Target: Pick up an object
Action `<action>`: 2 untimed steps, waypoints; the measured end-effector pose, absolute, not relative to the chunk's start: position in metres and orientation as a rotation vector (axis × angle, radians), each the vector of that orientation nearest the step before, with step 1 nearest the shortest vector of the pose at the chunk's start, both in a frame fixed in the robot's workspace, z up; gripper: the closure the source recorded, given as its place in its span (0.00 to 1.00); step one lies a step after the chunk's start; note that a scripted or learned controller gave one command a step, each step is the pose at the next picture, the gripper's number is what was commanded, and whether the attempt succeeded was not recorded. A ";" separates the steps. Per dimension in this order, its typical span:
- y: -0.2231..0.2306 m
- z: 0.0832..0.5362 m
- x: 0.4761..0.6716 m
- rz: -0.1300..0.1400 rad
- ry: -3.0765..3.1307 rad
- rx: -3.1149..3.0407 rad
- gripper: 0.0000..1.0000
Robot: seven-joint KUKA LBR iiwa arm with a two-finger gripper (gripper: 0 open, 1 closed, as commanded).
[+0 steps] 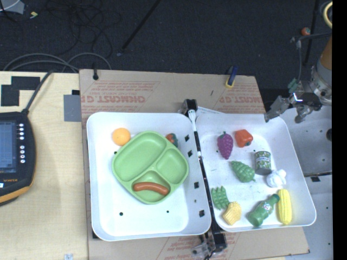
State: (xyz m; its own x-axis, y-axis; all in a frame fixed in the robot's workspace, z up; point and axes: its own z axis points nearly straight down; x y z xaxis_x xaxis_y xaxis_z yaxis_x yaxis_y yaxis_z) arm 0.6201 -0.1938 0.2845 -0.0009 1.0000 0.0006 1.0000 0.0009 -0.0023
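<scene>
My gripper (pixel 288 112) hangs at the far right, above and just beyond the back right corner of the right bin (pixel 303 167). It is open and nothing sits between its fingers. In that bin lie a purple grape bunch (pixel 225 144), a red pepper (pixel 243 138), a small can (pixel 263 162), a green knobbly vegetable (pixel 242 171), a white object (pixel 276 177), a yellow corn cob (pixel 284 206), a green bottle (pixel 261 212), a green leafy piece (pixel 219 197) and a yellow chunk (pixel 232 213). All lie below and to the left of the gripper.
The left bin (pixel 103 199) holds a green divided plate (pixel 150 164) with a sausage (pixel 151 188) in it, an orange (pixel 121 136) and a small red and green item (pixel 171 139). A pendant (pixel 13 150) lies on the far left of the bench.
</scene>
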 end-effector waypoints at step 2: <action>-0.152 0.472 0.636 0.006 -2.227 -2.212 1.00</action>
State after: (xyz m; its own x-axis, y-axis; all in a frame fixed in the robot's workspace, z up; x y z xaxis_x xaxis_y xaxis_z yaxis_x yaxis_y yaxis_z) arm 0.6357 -0.1525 0.4717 -0.0070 1.0000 -0.0011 1.0000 0.0069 -0.0046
